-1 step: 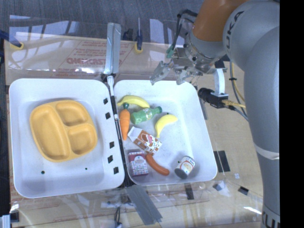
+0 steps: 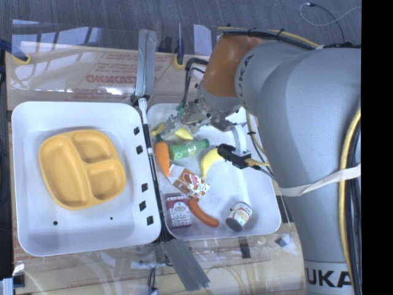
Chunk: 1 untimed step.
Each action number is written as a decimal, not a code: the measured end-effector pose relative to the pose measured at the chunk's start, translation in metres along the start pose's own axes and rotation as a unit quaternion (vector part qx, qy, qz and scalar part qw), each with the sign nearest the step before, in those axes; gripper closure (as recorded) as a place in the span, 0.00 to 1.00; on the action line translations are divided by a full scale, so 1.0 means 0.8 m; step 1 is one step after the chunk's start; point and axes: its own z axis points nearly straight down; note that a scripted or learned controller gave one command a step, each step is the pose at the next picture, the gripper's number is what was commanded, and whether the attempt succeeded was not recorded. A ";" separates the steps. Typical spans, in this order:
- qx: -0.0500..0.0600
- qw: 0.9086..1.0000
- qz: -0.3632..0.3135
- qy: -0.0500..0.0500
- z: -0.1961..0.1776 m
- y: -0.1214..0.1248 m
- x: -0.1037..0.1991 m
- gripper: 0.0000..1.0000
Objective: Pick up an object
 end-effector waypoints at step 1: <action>0.003 1.000 -0.003 0.000 -0.011 0.000 -0.001 1.00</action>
